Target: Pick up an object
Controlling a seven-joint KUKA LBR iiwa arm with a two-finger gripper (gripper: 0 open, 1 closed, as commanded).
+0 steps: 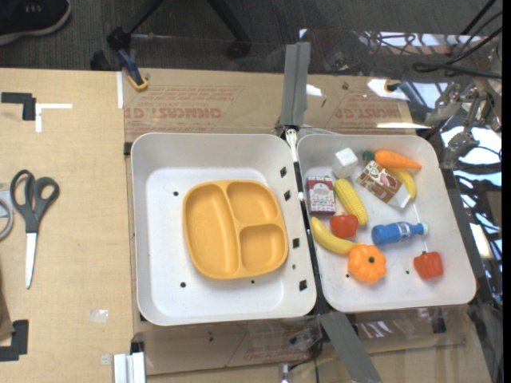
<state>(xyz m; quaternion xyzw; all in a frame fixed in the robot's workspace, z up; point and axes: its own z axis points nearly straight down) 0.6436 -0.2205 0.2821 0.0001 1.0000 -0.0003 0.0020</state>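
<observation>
2 white bins side by side on bench. Left bin (pixel 152 214) holds yellow divided tray (pixel 235 228). Right bin (pixel 455 238) holds small toy foods: corn cob (pixel 351 200), banana (pixel 330 235), tomato (pixel 344 226), pumpkin (pixel 366 263), blue bottle (pixel 397 232), carrot (pixel 397 160), red pepper (pixel 429 265). Red pepper sits apart near right wall, easiest target. Likely light, stiff, smooth plastic; grip across its middle. Gripper finger state: cannot tell.

camera view: fixed above bench, looking down at a slant | frames left bin (pixel 152 238) and right bin (pixel 455 246) whole; floor along top
</observation>
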